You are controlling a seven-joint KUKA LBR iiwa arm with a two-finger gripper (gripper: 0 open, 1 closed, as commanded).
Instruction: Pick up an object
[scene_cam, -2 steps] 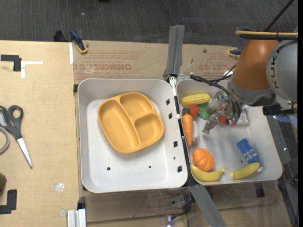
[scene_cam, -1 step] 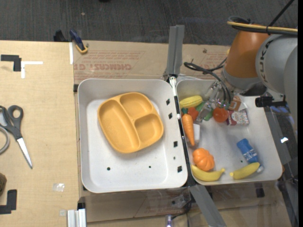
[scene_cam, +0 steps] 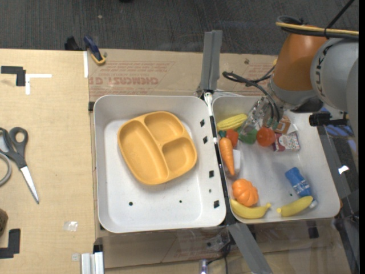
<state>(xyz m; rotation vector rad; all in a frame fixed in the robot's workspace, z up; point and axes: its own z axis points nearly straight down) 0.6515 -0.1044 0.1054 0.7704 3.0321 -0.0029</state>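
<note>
The right bin (scene_cam: 268, 167) holds several toy foods: a yellow corn cob (scene_cam: 232, 121), a carrot (scene_cam: 227, 154), a small orange pumpkin (scene_cam: 245, 192), two bananas (scene_cam: 249, 211) (scene_cam: 295, 207), a blue can (scene_cam: 296, 181), a red tomato (scene_cam: 265, 137), a green piece (scene_cam: 248, 135) and a red-and-white packet (scene_cam: 287, 141). My gripper (scene_cam: 263, 116) hangs low over the bin's far side, just above the tomato and the green piece. Nothing visibly sits in it. Cables and the wrist hide its tips.
The left bin (scene_cam: 114, 210) holds an orange divided plate (scene_cam: 158, 147). Scissors (scene_cam: 20, 158) lie on the wooden bench at far left. A grey strip (scene_cam: 211, 61) runs behind the bins over cardboard, and a blue clip (scene_cam: 94, 50) lies at the back.
</note>
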